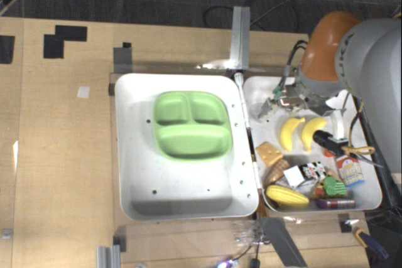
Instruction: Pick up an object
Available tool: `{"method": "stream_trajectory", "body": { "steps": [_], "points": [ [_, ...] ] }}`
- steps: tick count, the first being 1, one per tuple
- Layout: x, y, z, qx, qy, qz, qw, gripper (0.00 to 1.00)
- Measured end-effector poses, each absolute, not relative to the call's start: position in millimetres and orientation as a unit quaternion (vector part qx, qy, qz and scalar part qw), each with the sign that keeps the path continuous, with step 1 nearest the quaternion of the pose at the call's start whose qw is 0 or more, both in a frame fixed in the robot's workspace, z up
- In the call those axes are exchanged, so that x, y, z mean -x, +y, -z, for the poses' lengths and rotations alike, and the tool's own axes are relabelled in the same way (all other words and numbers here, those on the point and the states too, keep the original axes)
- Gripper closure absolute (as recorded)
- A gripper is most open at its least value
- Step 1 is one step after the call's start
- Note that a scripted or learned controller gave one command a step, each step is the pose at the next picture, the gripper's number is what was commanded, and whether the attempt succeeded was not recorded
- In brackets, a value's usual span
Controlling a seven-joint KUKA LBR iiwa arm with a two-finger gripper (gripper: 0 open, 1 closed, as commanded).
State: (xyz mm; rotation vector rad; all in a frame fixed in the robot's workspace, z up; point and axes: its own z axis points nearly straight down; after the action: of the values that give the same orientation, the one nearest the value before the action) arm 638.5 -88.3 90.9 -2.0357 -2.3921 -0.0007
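My gripper hangs over the far left part of the right bin, with nothing seen in it. Just right of and nearer than it, two yellow bananas lie side by side on the bin floor. A tan cracker lies by the bin's left wall. Toward the near edge are a yellow oblong toy, a small white box with black print, a green toy and a red and white tube.
The left bin holds a green divided plate at its middle. A metal post stands behind the wall between the two bins. The grey arm with its orange band covers the right bin's far right corner.
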Motion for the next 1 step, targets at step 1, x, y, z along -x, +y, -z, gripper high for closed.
{"method": "stream_trajectory", "body": {
  "steps": [1],
  "points": [
    [-594.2, -122.8, -89.5, 0.627, -0.779, 0.0039, -0.005, 0.0]
  ]
}}
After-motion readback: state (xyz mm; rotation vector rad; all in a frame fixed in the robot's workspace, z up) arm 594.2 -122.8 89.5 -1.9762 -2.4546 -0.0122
